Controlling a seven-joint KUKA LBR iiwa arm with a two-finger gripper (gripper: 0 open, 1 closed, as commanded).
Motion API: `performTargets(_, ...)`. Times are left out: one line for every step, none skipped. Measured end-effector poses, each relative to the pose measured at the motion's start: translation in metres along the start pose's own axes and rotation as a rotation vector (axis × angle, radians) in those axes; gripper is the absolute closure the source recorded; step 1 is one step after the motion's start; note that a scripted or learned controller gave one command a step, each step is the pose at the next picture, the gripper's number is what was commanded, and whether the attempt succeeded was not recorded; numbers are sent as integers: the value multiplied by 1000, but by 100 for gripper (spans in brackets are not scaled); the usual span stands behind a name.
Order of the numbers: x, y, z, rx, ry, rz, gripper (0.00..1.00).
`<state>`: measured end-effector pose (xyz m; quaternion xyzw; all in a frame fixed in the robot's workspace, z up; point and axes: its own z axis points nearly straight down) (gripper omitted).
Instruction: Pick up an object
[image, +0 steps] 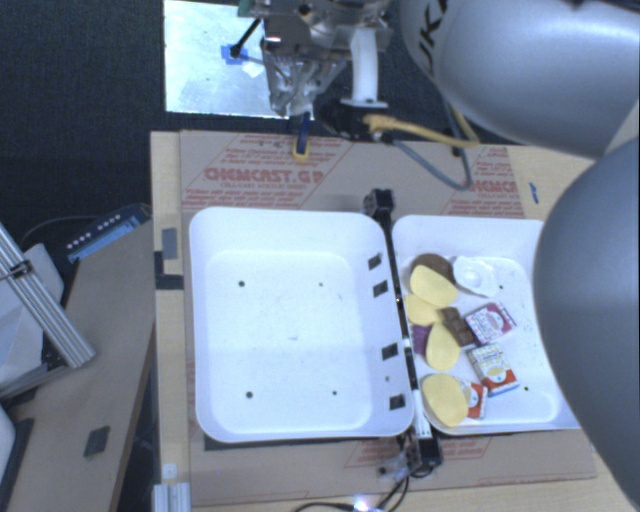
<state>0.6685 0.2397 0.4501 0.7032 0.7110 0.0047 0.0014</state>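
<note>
Both white bins (290, 225) are looking like smooth, slightly glossy plastic; the board (260, 172) at twelve o'clock is showing matt printed cardboard; the arm (520, 60) is gleaming, smooth grey.

Glossy grey arm (520, 60), yellow cable (420, 131)

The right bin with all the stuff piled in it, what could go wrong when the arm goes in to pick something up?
The yellow pieces, brown piece and small packets lie touching and overlapping along the right bin's left side, so a grasp may catch two things or slip off. They sit close to the divider, which a finger might strike. The gripper hangs far from them, above the board behind the bins.
</note>
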Motion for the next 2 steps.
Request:
performTargets(-5,0,-92,-3,0,4,100)
performTargets(-68,0,-86,7,-6,15,100)
